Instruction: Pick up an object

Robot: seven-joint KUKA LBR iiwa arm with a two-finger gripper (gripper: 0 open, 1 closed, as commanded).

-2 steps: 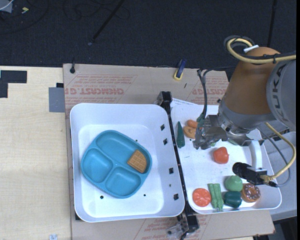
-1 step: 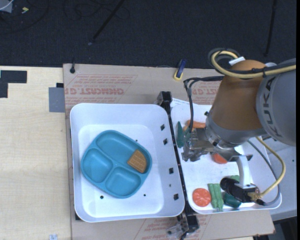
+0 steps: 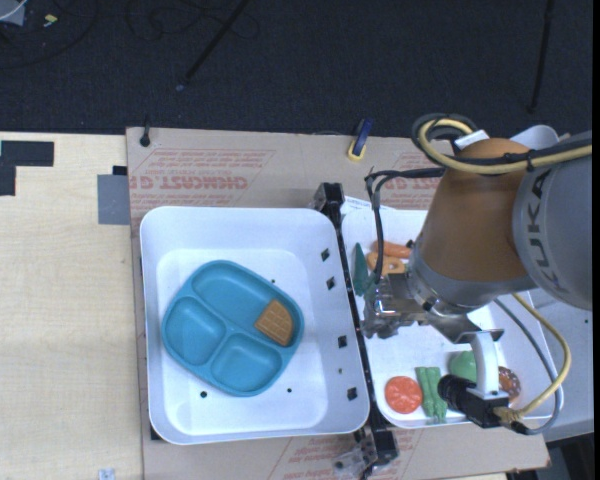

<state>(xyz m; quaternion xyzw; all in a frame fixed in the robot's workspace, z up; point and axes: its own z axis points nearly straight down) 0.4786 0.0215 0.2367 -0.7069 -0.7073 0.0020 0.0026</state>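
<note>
My arm (image 3: 480,228) low over right bin (image 3: 540,348); jaws hidden beneath wrist, can't tell their state. Tomato (image 3: 403,394), green pieces (image 3: 432,392) lie in bin. Nothing lifted; whole pick remains.

Two white bins: the left bin (image 3: 170,243) and the right bin (image 3: 405,418). One blue divided plate (image 3: 205,328), bearing one brown waffle-like piece (image 3: 275,321). One red tomato-like item (image 3: 403,394). One green piece (image 3: 432,390).

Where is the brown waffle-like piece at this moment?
The brown waffle piece lies on the blue divided plate, at its right edge, inside the left white bin.
</note>
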